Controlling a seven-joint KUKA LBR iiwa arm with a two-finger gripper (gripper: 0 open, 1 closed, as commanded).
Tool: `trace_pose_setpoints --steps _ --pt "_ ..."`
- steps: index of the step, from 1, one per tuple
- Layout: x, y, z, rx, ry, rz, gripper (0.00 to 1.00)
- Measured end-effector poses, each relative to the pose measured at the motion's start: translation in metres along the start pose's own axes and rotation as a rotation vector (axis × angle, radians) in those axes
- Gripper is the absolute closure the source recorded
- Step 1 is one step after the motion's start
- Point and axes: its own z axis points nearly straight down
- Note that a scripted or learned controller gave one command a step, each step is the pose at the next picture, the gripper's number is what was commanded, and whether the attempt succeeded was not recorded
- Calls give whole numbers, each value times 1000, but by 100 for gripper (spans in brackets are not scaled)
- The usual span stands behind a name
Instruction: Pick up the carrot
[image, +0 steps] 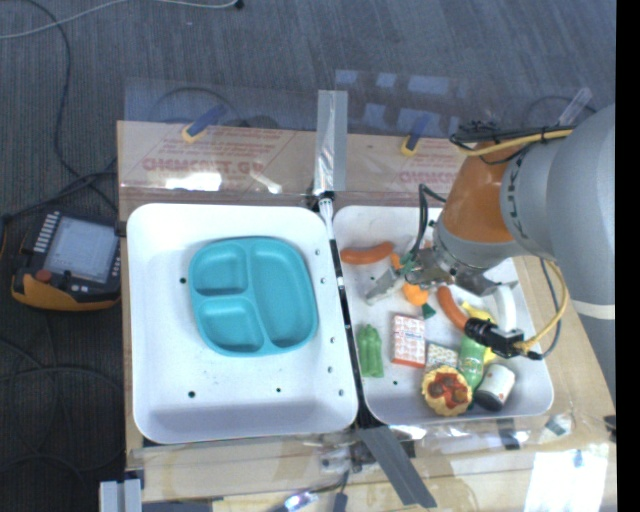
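A: Where is the carrot lying right now?

B: It is sitting in the right bin, at about four o'clock from the pincer, just beside it. A second orange piece with a green top is lying right under the pincer's tip, and an orange sausage-like item is resting at its nine o'clock.

A: Is the pincer holding anything?

B: I cannot tell. The wrist is blocking it, so neither its opening nor any contents are showing.

A: What is worrying you?

B: The crowding. Three orange things are sitting close together, so the pincer is likely risking a close on the wrong one. The carrot is also touching a yellow-and-green bottle at its five o'clock end, so a slanted descent could be nudging that bottle or rolling the carrot away. The grey tool at seven o'clock could be catching a finger too.

A: And the left bin?

B: It is carrying the blue divided tray, well apart.
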Motion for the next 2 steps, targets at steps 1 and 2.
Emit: trace_pose_setpoints --steps 1,2 --pt "1 2 -8 -2 4 0 100" --pt "65 2 -140 10 6 -14 100"
